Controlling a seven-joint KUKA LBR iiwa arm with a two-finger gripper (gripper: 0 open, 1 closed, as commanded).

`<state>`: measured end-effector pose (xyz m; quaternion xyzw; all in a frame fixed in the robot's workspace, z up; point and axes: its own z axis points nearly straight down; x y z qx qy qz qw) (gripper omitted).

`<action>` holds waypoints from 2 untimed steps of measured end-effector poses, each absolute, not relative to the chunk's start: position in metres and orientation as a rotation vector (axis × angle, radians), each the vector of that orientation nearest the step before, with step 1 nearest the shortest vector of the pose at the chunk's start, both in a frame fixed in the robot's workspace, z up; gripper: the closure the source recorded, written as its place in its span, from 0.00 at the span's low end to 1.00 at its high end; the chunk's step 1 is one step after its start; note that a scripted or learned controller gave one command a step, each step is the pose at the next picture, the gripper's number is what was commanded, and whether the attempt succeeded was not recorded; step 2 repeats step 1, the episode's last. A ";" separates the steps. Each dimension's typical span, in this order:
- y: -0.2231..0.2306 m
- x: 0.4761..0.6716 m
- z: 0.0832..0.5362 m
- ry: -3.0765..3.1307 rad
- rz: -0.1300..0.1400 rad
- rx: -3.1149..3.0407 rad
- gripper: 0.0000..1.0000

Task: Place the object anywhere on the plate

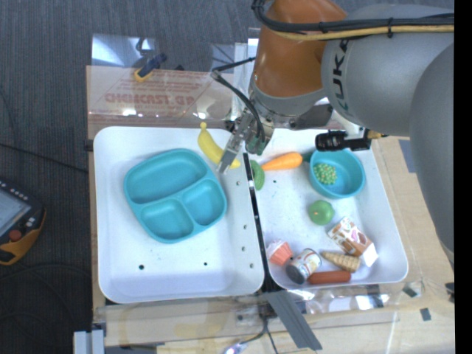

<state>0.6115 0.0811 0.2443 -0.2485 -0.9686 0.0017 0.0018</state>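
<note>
In the left bin's [118,271] back right corner, the yellow banana [210,147] lies slantwise, long axis running back-left to front-right. The gripper [234,153] pinches its front end. Beside it sits the blue divided plate [175,194]; peas fill the right bin's blue bowl [337,173].

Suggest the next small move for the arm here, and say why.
Probably shift left toward the plate. The gripper hovers at the divider between the bins, and the banana lies beside it, off the plate's upper right corner. Whether the banana is gripped is unclear, so check that first.
</note>
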 end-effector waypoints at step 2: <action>0.081 0.612 0.244 -3.039 0.005 -0.780 0.00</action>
